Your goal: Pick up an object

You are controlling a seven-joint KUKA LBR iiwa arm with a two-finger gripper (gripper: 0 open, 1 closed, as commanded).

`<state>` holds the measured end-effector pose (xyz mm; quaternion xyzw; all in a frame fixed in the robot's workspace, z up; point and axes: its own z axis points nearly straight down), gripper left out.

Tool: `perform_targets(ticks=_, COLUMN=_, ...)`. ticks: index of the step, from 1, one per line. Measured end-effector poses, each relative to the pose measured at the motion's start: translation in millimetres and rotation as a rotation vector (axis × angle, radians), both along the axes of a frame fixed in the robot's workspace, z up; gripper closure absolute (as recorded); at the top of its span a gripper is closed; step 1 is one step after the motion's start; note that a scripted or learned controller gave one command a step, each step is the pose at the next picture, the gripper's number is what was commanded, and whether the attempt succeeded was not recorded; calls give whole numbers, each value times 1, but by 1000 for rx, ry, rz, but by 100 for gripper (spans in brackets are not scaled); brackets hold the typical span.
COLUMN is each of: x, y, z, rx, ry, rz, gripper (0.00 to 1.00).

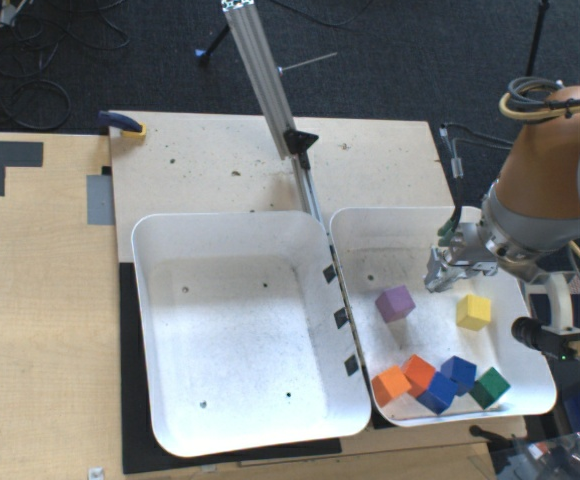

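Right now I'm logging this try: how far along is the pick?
Done: the gripper has reached into the right bin. In hand: nothing visible; it hangs between the purple block and yellow block. Left: closing on a block and lifting it; all the blocks lie on the bin floor.

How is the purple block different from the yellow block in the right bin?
The purple block lies nearer the bin's middle divider; the yellow block lies further right, nearer the arm. The purple block sits left of the gripper, the yellow one just below and right of it. They differ in color. Both are small cubes, lying alone, apart from the cluster at the bin's near edge.
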<state>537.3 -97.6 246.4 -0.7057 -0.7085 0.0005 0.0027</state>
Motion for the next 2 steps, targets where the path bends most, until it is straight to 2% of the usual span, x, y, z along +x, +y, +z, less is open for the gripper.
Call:
perform_targets(ticks=1, x=-3, y=58, z=-11, rx=0, ry=0, rz=1, gripper=100)
perform_targets(ticks=2, x=-20, y=103, z=-15, rx=-1, ry=1, rz=0, gripper=100)
